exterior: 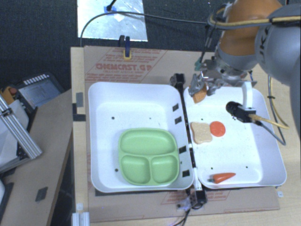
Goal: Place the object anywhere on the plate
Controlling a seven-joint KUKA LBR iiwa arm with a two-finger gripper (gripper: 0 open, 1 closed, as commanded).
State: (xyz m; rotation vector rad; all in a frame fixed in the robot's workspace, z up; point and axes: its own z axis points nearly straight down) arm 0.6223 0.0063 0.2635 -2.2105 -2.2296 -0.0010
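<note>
carry step in hand, by the look of it: gripper (199,89) raised over the far left corner of the right bin (263,159), fingers clamped on a small orange-brown object (200,97) that hangs just below them, clear of the bin floor. green plate (148,155) lying in the near half of the left bin (108,121), three compartments, all bare, well apart from the gripper and across the black divider (184,126) between the bins.

next move, as a judgement: travel left and toward the near edge, over the divider, keeping enough height to clear it and the plate rim, then lower and release over any compartment. small piece, held near the fingertips, so could slip on the way.

left in the right bin: a slice of bread (201,133) touching a red round slice (217,129), and a carrot (222,177) near the front wall.

bins on a cardboard sheet (127,65) printed in red, laid on a pale bench (56,140). beyond it dark floor, a shiny metal panel (113,11) with a black cable across. at left, an aluminium rail (19,131) and a dark box (37,91).
</note>
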